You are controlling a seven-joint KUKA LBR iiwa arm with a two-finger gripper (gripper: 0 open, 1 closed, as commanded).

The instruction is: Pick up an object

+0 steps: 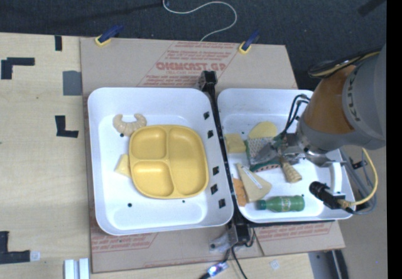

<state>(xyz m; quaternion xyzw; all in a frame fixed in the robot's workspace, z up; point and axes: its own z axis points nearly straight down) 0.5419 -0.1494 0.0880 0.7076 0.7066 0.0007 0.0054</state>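
The right bin (301, 97) holds several small objects. A green bottle (282, 203) lies near its front wall. Beside it sit a pale wedge (256, 185) and an orange strip (239, 191). A tan ridged piece (291, 173) lies mid-bin, with a yellow disc (264, 128) and a pale yellow block (235, 142) further back. My gripper (274, 152) is low in the middle of this bin, over a grey-green item (259, 146). The arm's grey and orange wrist (336, 111) hides the bin's right side.
The left bin (103, 146) holds a yellow divided plate (168, 161), a tan curved piece (128, 124) and a yellow wedge (122, 164). A black divider clip (208, 80) sits where the bins meet. A cable (201, 10) lies on the dark surface behind.
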